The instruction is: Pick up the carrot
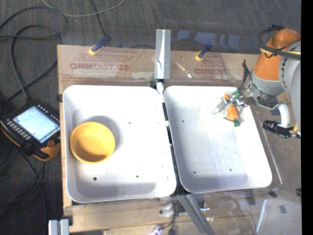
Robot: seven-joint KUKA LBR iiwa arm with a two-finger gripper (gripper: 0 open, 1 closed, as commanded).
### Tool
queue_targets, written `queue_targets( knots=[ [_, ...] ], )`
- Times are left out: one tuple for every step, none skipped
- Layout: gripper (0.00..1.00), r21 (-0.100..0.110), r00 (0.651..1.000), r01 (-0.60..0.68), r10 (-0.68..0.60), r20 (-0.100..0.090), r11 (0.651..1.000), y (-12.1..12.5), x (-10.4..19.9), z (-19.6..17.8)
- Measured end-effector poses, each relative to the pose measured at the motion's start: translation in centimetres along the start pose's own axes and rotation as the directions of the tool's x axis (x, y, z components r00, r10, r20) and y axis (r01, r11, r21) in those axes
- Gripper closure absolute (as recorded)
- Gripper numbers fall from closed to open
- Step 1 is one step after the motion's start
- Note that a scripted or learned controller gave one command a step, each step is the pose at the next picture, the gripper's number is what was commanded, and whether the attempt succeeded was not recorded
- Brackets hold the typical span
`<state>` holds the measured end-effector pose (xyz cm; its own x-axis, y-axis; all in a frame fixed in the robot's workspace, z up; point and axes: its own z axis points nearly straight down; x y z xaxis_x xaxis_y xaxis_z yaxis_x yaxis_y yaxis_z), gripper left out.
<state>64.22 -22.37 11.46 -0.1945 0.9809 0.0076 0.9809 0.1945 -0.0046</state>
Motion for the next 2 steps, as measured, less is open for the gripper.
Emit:
queue_targets(
  knots=[
    [0.00, 0.001, 0.995, 0.104, -0.104, 0.001, 0.995, 0.47, -0.20, 0.05],
    [0.00, -0.018, 0.984, 0.177, -0.177, 0.016, 0.984, 1.23, -0.22, 0.03]
  ],
)
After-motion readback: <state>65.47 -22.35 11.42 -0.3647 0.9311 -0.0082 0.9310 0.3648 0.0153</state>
